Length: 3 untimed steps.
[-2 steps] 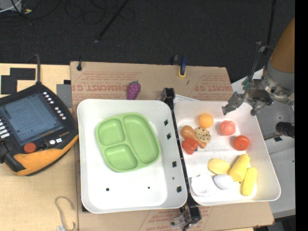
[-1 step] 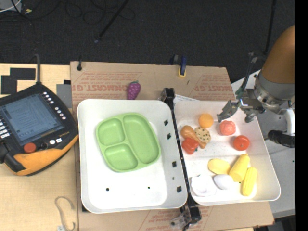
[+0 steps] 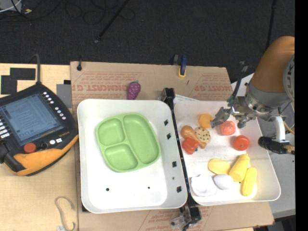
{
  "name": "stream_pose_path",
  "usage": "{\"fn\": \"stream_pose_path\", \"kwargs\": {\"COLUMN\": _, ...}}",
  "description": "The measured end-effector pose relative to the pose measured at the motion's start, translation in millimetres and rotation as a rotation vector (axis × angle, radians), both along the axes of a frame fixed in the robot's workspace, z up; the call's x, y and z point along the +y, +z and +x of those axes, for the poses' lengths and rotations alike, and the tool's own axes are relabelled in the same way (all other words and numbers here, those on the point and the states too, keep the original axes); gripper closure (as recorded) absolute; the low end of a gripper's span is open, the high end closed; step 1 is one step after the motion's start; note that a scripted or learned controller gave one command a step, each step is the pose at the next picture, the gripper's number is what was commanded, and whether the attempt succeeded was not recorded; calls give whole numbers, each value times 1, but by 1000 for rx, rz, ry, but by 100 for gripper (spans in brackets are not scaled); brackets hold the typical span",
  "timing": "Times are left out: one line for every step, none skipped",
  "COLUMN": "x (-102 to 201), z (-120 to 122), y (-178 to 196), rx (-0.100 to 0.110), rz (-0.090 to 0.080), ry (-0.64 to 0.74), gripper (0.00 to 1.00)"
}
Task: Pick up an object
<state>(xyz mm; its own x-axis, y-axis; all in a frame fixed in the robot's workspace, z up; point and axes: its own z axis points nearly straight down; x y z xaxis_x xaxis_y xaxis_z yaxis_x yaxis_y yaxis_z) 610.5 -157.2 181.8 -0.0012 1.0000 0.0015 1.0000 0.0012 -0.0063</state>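
Far to my left sits the green divided tray point(image 3: 127, 141) in the left bin point(image 3: 91, 186). Nearer, the cookie point(image 3: 203, 136) lies left of and below me. My gripper point(image 3: 230, 118) hangs spread open, empty, straddling the pink-red toy point(image 3: 228, 127) in the right bin point(image 3: 269, 191). I judge I'm at the grasp step: next I sink slightly and close. Cardboard point(image 3: 144, 78) lines the bench; dark cloth point(image 3: 144, 23) lies behind.
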Motion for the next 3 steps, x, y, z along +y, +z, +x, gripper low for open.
{"fn": "stream_pose_path", "kwargs": {"x": -8, "z": 0, "y": -52, "rx": 1, "rz": 0, "ry": -1, "gripper": 0}}
{"fn": "stream_pose_path", "kwargs": {"x": -4, "z": 2, "y": -94, "rx": -8, "rz": 0, "ry": -1, "gripper": 0}}
{"fn": "stream_pose_path", "kwargs": {"x": -5, "z": 4, "y": -79, "rx": -13, "rz": 1, "ry": -3, "gripper": 100}}
